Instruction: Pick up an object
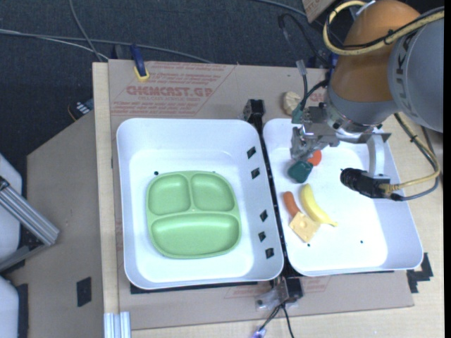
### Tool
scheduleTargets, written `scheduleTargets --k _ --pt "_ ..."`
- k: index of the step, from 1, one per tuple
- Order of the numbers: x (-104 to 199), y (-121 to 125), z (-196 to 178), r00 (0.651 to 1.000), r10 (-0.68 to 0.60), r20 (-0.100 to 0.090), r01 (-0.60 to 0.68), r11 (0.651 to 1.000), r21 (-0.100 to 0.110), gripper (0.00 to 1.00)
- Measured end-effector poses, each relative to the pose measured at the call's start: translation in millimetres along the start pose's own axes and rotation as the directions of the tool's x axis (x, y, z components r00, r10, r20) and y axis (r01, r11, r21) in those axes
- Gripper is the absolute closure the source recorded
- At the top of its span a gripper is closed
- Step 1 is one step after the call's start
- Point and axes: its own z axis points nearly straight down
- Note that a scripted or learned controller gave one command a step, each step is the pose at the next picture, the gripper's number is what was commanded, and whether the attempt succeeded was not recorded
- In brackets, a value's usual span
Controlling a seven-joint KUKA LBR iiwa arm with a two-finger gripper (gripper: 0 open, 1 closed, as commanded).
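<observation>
Position: one fixed camera above the flat tan cardboard-covered bench (176,90), at middle distance.
Facing: downward at a slant, toward the two shallow white plastic bins (134,210) set side by side.
Coverage: both bins whole, the bench edges, dark carpeted floor (56,62) at top and left.
Arm entry: the grey arm with its orange band (370,55) reaches in from the right.
</observation>
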Motion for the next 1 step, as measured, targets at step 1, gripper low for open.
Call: scheduleTargets --k 1 --pt "59.1 6.3 8.4 1.0 0.001 0.001 -0.001 1.0 0.001 1.0"
